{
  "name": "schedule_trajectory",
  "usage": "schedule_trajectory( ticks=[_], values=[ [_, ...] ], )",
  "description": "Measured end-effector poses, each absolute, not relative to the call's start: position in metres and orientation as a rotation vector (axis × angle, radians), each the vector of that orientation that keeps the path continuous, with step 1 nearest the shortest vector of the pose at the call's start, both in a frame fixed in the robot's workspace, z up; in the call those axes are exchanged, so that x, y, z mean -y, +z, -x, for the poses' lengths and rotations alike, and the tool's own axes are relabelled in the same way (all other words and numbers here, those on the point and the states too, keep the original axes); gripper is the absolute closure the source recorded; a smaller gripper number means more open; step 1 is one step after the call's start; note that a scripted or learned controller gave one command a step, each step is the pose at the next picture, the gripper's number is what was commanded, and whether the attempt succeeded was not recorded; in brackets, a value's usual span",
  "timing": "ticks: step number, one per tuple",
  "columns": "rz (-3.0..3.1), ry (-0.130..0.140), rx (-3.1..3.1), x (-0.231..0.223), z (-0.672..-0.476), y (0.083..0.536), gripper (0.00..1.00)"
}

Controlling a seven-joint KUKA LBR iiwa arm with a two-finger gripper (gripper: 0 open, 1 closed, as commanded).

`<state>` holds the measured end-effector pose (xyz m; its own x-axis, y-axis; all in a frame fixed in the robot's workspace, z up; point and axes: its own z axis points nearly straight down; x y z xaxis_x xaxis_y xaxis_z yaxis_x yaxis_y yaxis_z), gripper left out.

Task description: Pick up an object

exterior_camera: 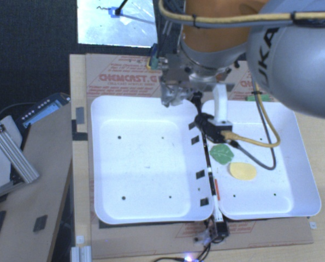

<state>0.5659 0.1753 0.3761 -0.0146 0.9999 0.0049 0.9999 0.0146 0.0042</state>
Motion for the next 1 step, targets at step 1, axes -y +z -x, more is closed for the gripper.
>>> schedule_trajectory(
  ticks=[1],
  values=[
    [2.225, 0.003, 2.217, -0.1084, -0.5239, 0.3601, 1.0]
  ],
)
